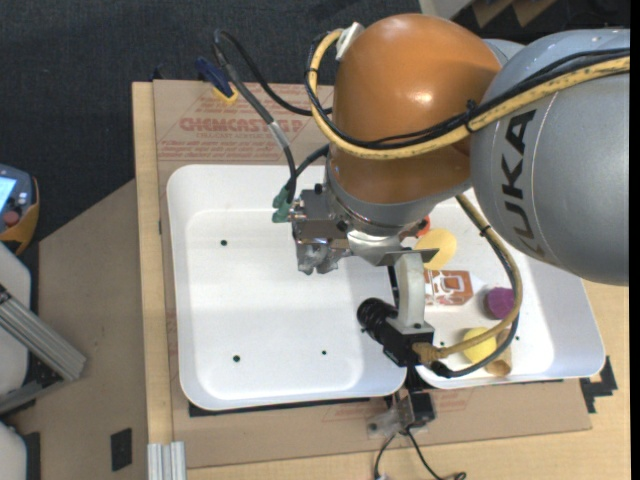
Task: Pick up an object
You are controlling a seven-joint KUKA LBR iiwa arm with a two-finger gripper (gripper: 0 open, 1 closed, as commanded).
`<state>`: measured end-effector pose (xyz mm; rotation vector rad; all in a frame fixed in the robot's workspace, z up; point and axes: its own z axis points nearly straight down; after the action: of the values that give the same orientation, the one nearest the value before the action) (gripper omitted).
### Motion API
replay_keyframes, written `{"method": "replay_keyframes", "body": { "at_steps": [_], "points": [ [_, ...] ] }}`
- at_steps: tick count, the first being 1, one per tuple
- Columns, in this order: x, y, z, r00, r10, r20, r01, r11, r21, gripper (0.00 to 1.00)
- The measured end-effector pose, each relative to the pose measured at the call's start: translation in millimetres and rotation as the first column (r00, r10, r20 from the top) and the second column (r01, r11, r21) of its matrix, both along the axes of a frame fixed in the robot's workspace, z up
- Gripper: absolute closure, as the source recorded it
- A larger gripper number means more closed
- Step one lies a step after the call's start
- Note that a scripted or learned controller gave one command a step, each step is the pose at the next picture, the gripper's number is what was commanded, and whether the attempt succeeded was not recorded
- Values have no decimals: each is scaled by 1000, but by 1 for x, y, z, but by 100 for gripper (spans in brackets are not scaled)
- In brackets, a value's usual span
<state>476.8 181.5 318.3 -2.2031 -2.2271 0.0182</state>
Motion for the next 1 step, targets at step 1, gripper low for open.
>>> {"method": "replay_keyframes", "body": {
  "at_steps": [1],
  "points": [
    [3,-39,24,1000,-15,18,15,1000,2,100]
  ]
}}
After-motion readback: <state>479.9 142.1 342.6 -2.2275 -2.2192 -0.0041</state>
